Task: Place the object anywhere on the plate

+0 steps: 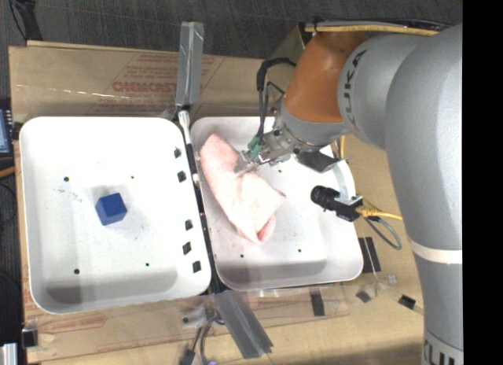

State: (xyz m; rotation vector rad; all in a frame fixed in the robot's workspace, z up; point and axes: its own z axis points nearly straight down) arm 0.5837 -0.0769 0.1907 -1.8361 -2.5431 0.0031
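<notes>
Though likely limp and light, lies crumpled at centre of frame in right-hand bin (314, 261): pink cloth (240, 190), probably best pinched at raised upper fold beneath gripper (255, 156); grip state impossible to tell; blue cube (111, 208) at left

Blue cube (111, 208) in left bin (47, 198)

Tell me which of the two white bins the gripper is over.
The right-hand shallow white bin, holding the pink cloth; the gripper is above that cloth.
</notes>
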